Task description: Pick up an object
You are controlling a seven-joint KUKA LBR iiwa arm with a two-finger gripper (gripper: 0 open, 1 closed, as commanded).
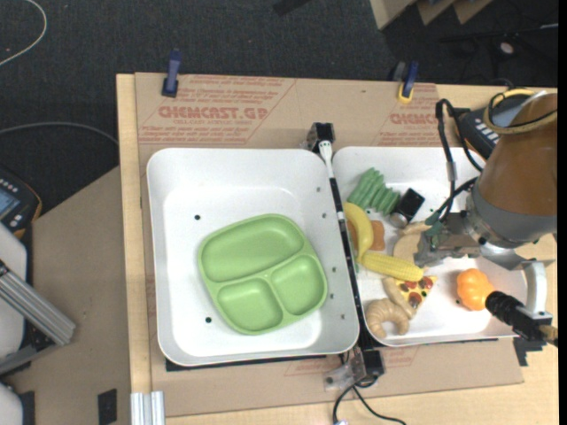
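Gripper (436, 244) sat low in the right bin (443, 330), above the banana (392, 266); whether it was open or closed could not be told. Orange fruit (472, 289) lay just beside it, a green ridged piece (376, 190) further off. Left bin (168, 237) held a green divided plate (260, 273).

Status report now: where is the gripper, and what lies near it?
Gripper low in right bin, fingers unclear. Nothing seen held. Yellow banana just beside it; orange toy close by arm.
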